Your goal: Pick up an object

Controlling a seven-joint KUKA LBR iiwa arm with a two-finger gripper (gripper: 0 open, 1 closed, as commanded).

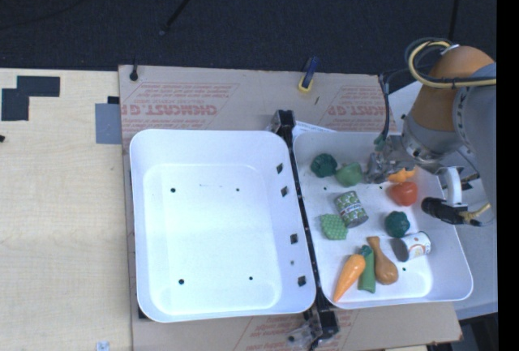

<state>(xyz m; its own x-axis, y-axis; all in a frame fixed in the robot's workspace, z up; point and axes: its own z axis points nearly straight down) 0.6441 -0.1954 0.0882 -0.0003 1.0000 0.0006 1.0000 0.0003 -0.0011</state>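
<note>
Camera view, hidden parts: gripper [381, 167] low over the right bin [454, 280], fingertips lost in dark clutter against the white floor; open or shut, cannot tell. Arm [450, 98] cut off at the right side, orange band on show above the wrist.

Camera view, hard to read: small orange piece [401, 175] just right of the gripper, shape unclear, half tucked under the wrist. Grey-and-white cylinder [412, 246] near the bin's right side, label unreadable.

Camera view, nearest things to the gripper: light green lump [349, 174] just left of the tips, touching or apart unclear. Dark green broccoli piece [323, 164] further left. Red tomato [405, 193] just below right.

Camera view, rest of the right bin: patterned green can [350, 208] mid-bin, tilted. Green textured square [332, 226] beside it. Dark green round piece [396, 223] right of the can. Carrot [349, 276], green pod [367, 270] and tan squash [383, 262] bunched at the near edge.

Camera view, left bin [138, 220]: white, beside the right one.
</note>
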